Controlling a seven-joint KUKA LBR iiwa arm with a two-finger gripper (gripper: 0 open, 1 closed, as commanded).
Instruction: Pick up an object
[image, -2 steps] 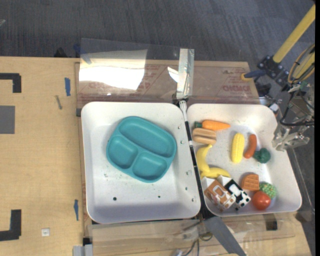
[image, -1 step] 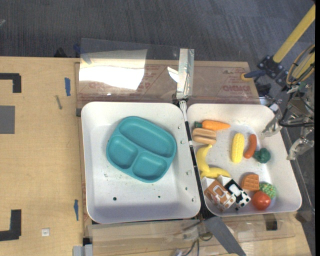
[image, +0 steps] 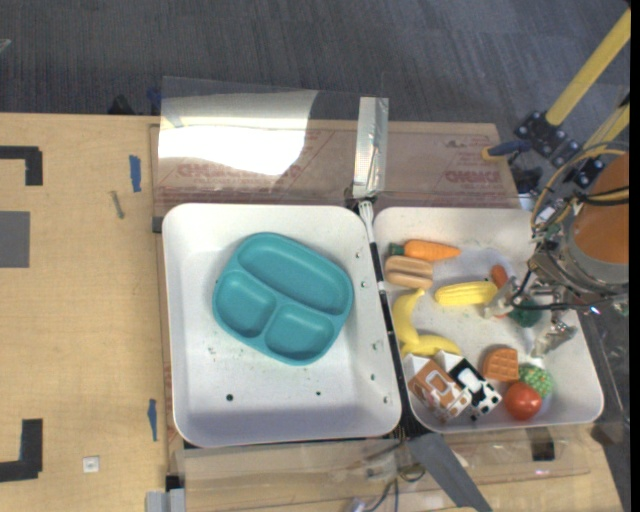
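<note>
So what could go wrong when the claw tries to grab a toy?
1. The toys in the right bin lie crowded, so the claw may catch two at once or slip between them.
2. The corn lies right by the claw and touches the banana; a nudge could shove both aside.
3. The tomato is round and may roll away.

The arm (image: 605, 225) is cut off by the right edge.
</note>
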